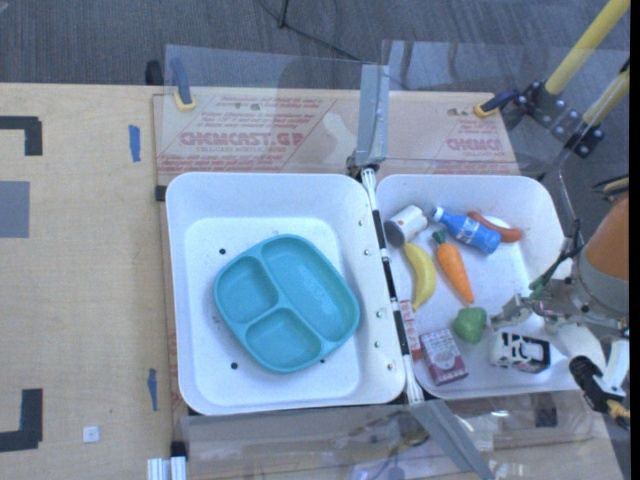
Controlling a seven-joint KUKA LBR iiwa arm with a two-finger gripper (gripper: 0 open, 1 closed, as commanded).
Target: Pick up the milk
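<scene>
The right bin (540, 200) holds the toy food. A small white carton with black marks, which looks like the milk (521, 351), lies near that bin's front right corner. My gripper (533, 313) hangs just above and behind it, at the end of the grey arm with its orange band (610, 250) coming in from the right. Nothing shows as held. Part of the white carton is hidden by the gripper's body.
Also in the right bin are a banana (421, 273), a carrot (455, 268), a green vegetable (469, 323), a reddish box (441, 356), a blue bottle (468, 230), a sausage (498, 230) and a grey can (405, 222). The left bin (195, 268) holds a teal divided plate (287, 302).
</scene>
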